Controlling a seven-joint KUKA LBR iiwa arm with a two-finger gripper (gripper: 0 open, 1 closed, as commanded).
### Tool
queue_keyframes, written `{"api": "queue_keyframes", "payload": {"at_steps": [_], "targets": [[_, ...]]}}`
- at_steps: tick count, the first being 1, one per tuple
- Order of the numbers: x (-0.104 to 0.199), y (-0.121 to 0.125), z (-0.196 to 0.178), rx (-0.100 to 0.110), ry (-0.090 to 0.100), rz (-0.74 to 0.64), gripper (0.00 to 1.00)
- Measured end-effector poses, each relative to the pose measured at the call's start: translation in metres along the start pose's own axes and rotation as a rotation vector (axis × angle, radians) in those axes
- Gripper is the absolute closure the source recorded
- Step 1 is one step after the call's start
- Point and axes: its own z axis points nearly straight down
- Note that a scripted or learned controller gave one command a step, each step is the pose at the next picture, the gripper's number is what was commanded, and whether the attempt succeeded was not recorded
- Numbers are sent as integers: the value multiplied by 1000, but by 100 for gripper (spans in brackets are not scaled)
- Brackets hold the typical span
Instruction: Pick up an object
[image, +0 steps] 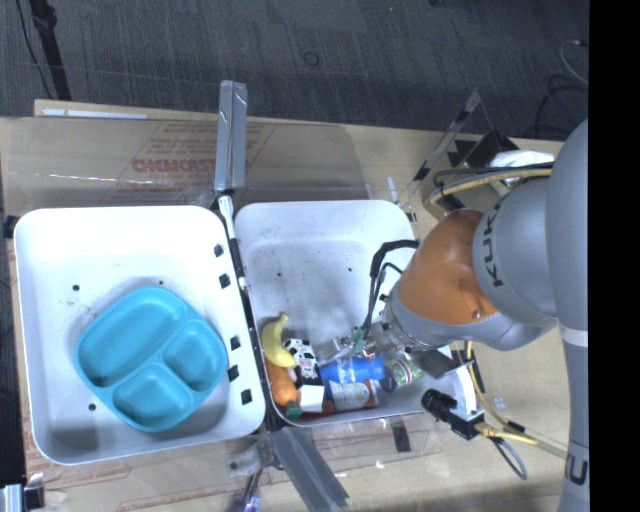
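Observation:
My gripper (362, 347) reaches down into the near part of the right bin (320, 235), just over a heap of small things. Under and beside it lie a blue packet (350, 373), a bottle with a red label (352, 396) and a green-capped item (404, 374). A yellow banana (273, 340) lies against the bin's left wall, with an orange piece (282, 384) below it and a black-and-white item (299, 354) next to it. The arm's orange band (445, 275) hides the wrist. Nothing shows between the fingers.
The left bin (110, 235) holds a blue divided plate (150, 357). A grey metal bar (231, 135) stands upright at the back between the bins. The far half of the right bin is bare white floor.

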Motion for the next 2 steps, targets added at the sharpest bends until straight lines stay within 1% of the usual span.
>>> {"api": "queue_keyframes", "payload": {"at_steps": [2], "targets": [[0, 0, 0, 0, 0, 1, 0]]}}
